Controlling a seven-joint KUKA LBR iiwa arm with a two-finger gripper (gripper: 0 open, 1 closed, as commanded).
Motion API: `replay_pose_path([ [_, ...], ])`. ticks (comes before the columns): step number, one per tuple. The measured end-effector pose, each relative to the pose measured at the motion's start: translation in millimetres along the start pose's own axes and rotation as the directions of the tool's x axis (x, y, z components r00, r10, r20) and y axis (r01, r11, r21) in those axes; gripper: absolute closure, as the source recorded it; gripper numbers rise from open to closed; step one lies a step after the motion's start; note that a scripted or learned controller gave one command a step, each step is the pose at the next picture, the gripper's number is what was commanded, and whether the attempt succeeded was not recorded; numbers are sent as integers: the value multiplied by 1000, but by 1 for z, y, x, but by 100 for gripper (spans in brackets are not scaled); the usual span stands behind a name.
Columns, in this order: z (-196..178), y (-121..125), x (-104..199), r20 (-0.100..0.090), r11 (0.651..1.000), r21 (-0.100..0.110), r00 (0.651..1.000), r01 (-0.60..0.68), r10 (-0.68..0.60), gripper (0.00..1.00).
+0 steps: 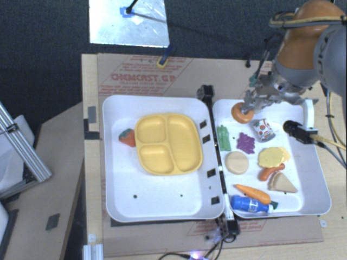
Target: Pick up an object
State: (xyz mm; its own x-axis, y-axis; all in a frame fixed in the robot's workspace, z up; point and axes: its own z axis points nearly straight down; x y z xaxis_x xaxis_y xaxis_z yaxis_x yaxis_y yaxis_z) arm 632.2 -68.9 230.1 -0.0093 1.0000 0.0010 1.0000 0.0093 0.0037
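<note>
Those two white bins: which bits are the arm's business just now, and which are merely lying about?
In the job:
gripper, poised over the orange round toy
right bin

Lying about:
yellow divided plate and strawberry in the left bin
purple grapes
carrot
blue bottle

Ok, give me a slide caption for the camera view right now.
KUKA arm's gripper poised over an orange round toy in the right bin; yellow tray in the left bin.
</note>
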Motion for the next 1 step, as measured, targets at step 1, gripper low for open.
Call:
replay_pose_path([
  [1,-4,2,52,0,1000,1,1000,0,0,100],
])
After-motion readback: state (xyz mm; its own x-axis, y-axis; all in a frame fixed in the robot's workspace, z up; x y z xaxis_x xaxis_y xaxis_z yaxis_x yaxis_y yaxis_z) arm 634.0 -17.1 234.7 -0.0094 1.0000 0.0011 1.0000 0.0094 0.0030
